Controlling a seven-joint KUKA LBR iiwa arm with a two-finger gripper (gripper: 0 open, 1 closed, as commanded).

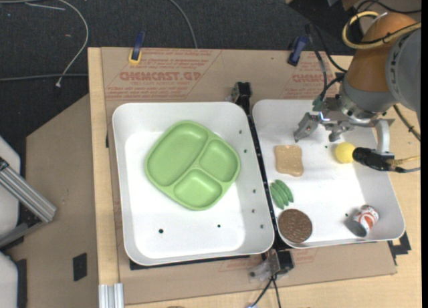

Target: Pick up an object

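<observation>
My gripper (318,130) hangs over the far part of the right bin (384,196), its fingers spread open with nothing between them. A tan slice of bread (289,160) lies just in front of it and to the left. A yellow ball (344,152) sits close to its right. Further forward are a green pea pod (281,193), a round brown cookie (295,225) at the front wall, and a small red-and-white object (364,218) at the front right.
The left bin (134,220) holds a green divided plate (192,164). The arm's orange band (374,59) and its cables rise over the right bin's far right corner. Blue clamps (138,46) grip the bench's far edge.
</observation>
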